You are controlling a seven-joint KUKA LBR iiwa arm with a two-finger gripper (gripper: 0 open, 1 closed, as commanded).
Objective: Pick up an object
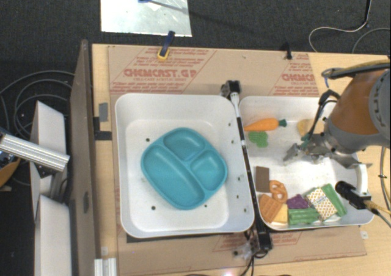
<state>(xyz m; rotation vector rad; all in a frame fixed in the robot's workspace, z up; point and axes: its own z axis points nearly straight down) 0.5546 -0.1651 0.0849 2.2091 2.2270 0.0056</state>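
From my station, the two white bins point(183, 107) read as smooth moulded plastic with a faint sheen. The teal divided plate point(183, 168) at the left bin's centre looks like glossy plastic too. Beneath them I see brown printed cardboard point(183, 70), matt and flat. At twelve o'clock lies a shiny, reflective sheet point(146, 0) on dark, rough carpet point(275, 0). The arm's wrist point(360, 113) shows a smooth orange band with satin grey casing. The toy carrot point(263, 124) looks like matt plastic.
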